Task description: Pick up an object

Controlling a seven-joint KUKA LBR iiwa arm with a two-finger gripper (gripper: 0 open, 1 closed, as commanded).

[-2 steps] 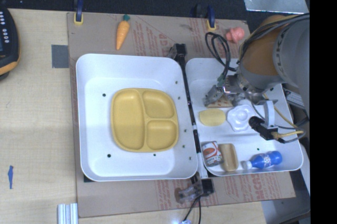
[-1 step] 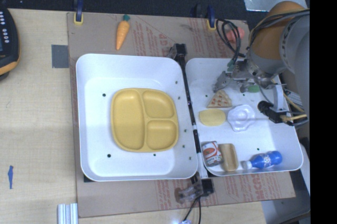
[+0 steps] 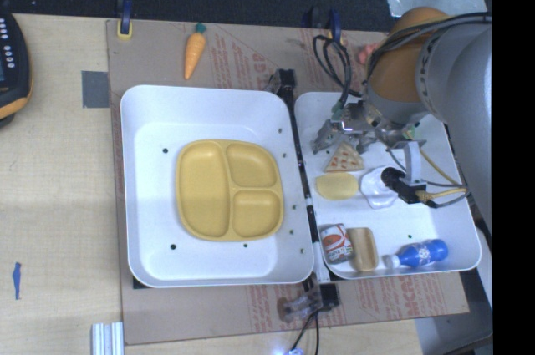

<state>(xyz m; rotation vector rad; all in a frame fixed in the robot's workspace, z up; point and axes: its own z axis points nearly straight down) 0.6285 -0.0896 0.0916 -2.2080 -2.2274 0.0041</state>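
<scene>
Tan triangular wedge-shaped item point(image 3: 344, 157) lies in far-left part of right white bin point(image 3: 435, 215), just under my gripper point(image 3: 343, 130). Cannot tell if my fingers touch it, or whether parted or closed; metal parts blur together.

Just near of wedge: pale yellow oval piece point(image 3: 337, 185). Right of that, clear plastic cup point(image 3: 378, 193) on side. Near edge: red-and-white can point(image 3: 333, 241), tan block point(image 3: 363, 249) beside it, blue-capped bottle point(image 3: 420, 254) lying flat.

Left white bin point(image 3: 146, 178) holds yellow three-compartment plate point(image 3: 230, 189). Orange toy carrot point(image 3: 193, 53) on bench beyond bins, far left.
</scene>
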